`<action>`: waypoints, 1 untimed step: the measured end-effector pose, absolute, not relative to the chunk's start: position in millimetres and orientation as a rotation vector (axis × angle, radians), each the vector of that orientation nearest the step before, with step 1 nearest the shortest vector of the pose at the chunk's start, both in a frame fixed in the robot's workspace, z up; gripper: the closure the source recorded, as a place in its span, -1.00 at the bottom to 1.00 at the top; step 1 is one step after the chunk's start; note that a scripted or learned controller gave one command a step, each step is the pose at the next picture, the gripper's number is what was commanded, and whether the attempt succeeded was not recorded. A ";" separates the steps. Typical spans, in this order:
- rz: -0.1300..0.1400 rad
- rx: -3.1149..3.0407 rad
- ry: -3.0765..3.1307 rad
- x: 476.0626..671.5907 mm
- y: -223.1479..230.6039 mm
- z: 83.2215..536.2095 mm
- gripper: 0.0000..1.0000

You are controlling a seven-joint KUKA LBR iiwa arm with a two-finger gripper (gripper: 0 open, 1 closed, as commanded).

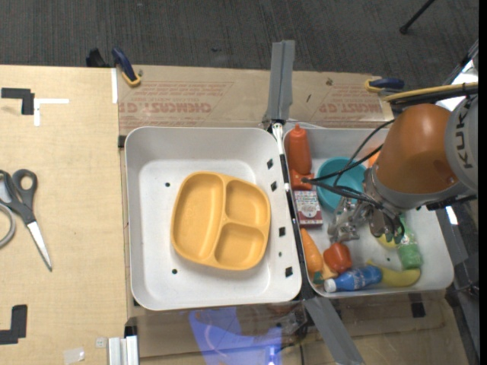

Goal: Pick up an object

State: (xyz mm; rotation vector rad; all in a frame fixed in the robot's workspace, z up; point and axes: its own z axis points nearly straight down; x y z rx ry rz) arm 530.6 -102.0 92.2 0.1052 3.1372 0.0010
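While hovering low in the right bin, end effector above red tomato, finger state unclear.

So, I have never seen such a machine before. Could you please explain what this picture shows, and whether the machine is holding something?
It is one camera above a bench, looking down. The grey and orange shape at the right is a robot arm; its gripper hangs over the right white bin, among small toys: a sausage, a carrot, a blue bottle, a teal bowl. I cannot see anything held. The left bin holds a yellow divided plate. Scissors lie on the bench at the left.
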 end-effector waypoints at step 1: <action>-0.002 0.043 3.136 570.9 -192.0 208.2 1.00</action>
